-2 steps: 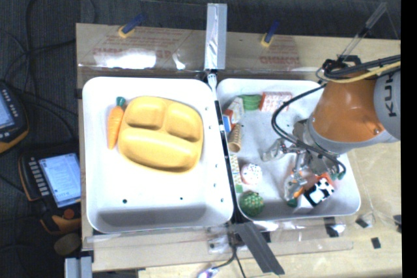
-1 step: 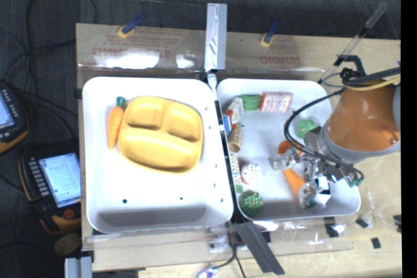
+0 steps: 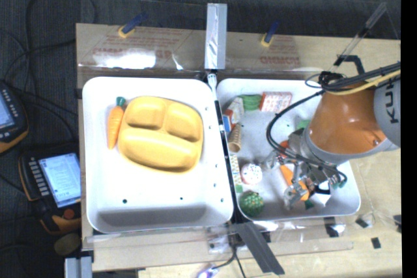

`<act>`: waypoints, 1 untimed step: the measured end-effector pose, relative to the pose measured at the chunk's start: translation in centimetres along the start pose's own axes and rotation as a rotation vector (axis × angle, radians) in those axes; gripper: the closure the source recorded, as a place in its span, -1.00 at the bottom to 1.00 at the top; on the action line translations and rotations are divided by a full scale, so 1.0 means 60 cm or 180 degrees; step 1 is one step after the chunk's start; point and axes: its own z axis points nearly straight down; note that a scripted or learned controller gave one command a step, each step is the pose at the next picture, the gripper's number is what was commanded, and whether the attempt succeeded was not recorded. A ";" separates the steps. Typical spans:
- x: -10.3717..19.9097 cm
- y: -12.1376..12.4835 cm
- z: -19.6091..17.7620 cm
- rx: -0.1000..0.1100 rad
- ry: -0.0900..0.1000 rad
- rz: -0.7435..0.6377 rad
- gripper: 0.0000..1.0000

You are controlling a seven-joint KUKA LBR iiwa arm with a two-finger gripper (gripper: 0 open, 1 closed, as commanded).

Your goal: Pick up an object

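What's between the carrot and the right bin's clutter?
In the camera view, the yellow tray lies right beside the carrot; then bare left bin floor and the bins' rims.

the grey arm (image 3: 391,115) at the right of the frame has big dark letters "ku" on it. red print on the clear sheet (image 3: 137,49) at the top is too blurry to read.

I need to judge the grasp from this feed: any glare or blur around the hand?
Camera view: glare washes out the clear sheet behind the left bin; the hand looks soft and cluttered low in the right bin, under the arm's orange band; the yellow tray and carrot read sharply.
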 end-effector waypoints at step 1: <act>-0.003 0.000 -0.016 0.0005 -0.0002 -0.0002 1.00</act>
